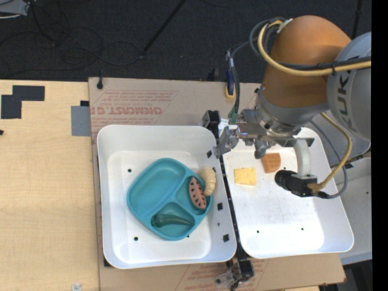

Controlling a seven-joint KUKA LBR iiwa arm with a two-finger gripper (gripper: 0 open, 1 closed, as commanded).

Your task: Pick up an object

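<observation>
Arm [315, 59] enters from the right of the camera view, its orange band bulking over the upper part of the right bin [303, 235]. Gripper [267, 147] hangs over the upper left area of that bin, close to the divide between the two bins. Finger state: cannot tell; the wrist housing and cabling cover the tips from this angle.

Right bin contents:
- yellow square piece, sponge-like [245, 176], lying flat on the bin floor near the left wall, just below the gripper.
- orange block [271, 162], just right of and above the yellow piece, directly under the gripper body. Whether it touches the gripper is not resolvable.
- black cylindrical part [291, 182] with a cable, to the right of the orange block; it looks like part of the arm's hardware rather than a loose object.

Left bin [115, 223] contents:
- teal divided plate [151, 190], tilted diagonally on the floor, near centre.
- watermelon-slice toy [197, 193], pink with dark seeds, lying in the plate's right compartment.
- cream-coloured, banana-like piece [208, 179], resting on the plate's right rim, touching the watermelon slice.
- dark teal object [171, 221] in the lower compartment; identity unclear.

Both bins sit on a cardboard sheet [139, 105] with reversed red print, on the wooden bench [42, 193].
</observation>
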